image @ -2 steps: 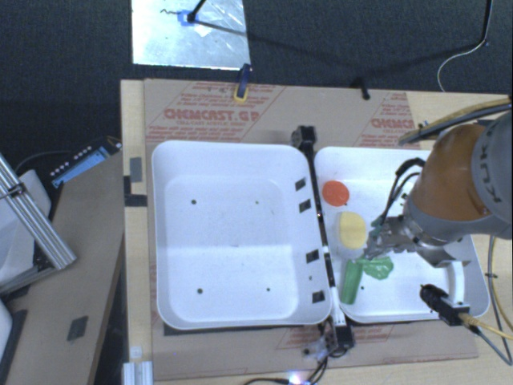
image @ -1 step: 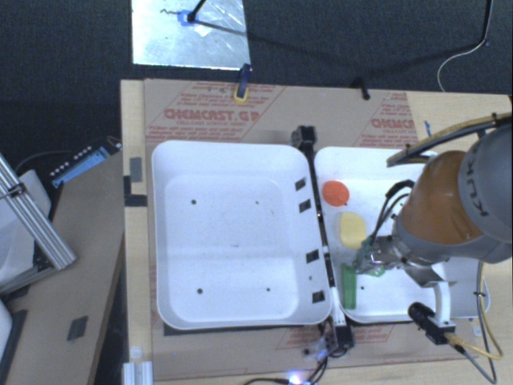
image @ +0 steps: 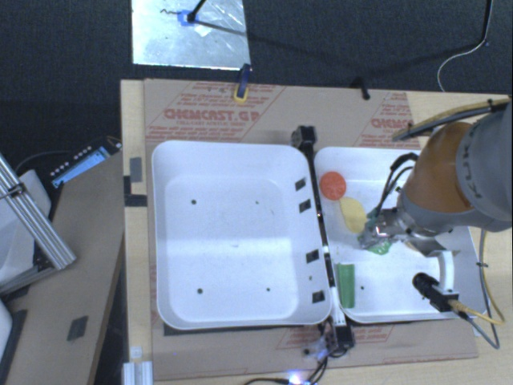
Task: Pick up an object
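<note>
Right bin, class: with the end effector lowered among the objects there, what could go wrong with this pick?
1. The end effector sits where the yellow object and a small green object crowd together, so it may catch both or neither.
2. It could nudge the yellow object against the orange ball, which may roll off.

Dark carpet floor (image: 64, 70), wooden bench (image: 132, 119)

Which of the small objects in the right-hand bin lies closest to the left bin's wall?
The green block, lying at the right bin's left edge beside the divider. The orange ball and yellow piece sit further in.
</note>
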